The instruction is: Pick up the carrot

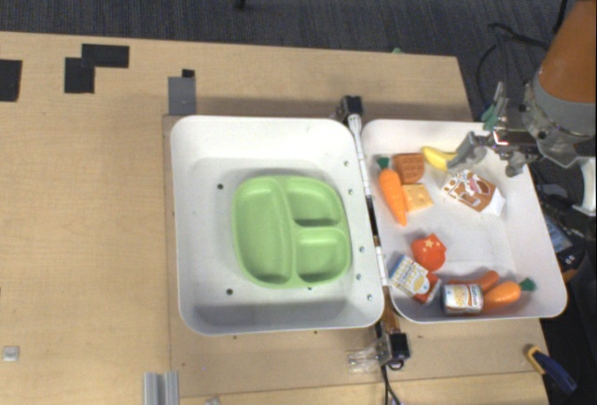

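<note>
Two bins: a pair of shallow white plastic bins sit side by side on the tan wooden bench [93,207]; the left bin [201,160] holds a pale green divided plate [289,228], the right bin [532,207] holds the toy food.

Carrots: two candidates. One long orange plastic carrot [393,193] with a green tip lies along the right bin's left edge, tip toward the far edge. A shorter orange carrot [505,292] with a green end lies in the near right corner.

Neighbours: a brown cracker-like square [409,167] and a pale yellow block [417,198] lie just beside the long carrot; a yellow banana piece [437,156] near the far edge; a white printed packet [469,190] toward the right edge; a red tomato-like piece [428,251], a small printed carton [409,276] and a small can [462,299] along the near edge.

Gripper: the grey two-finger gripper [490,151] hangs over the far right part of the right bin, fingers spread apart, nothing between them.

Progress: judged as approach only; the carrot is not yet grasped.

Risks: the gripper stands nearer the packet and banana than either carrot, so a straight descent would likely close on the wrong item. The long carrot hugs the bin wall, which may block one finger. Its rounded, tapered body may squirt out of a pinch. The near-corner carrot touches the can, inviting a double grab.
</note>
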`<state>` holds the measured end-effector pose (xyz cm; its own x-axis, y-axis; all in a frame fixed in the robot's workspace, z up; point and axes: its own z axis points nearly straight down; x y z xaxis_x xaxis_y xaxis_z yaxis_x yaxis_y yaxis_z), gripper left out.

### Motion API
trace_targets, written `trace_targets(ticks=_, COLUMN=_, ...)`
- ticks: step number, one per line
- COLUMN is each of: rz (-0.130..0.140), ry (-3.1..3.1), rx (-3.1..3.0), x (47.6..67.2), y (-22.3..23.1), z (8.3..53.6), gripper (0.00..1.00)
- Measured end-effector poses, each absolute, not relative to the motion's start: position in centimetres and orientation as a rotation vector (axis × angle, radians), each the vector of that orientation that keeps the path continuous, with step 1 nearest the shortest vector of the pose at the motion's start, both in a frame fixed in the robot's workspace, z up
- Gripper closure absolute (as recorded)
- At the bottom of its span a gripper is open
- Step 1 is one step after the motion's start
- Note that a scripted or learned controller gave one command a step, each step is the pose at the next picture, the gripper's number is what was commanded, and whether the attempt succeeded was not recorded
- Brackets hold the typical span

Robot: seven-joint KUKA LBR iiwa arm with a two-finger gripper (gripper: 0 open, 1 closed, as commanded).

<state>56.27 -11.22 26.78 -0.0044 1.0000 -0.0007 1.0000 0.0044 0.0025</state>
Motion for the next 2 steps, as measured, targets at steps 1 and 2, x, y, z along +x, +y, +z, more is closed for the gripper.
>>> trace_targets(ticks=1, rz=0.0, ry=2.165, rx=2.278, x=61.8, y=-7.2, z=18.4, gripper=0.0)
trace_targets(ticks=2, rz=-0.001, ry=1.756, rx=2.607, x=59.9, y=-9.0, z=10.6, gripper=0.0)
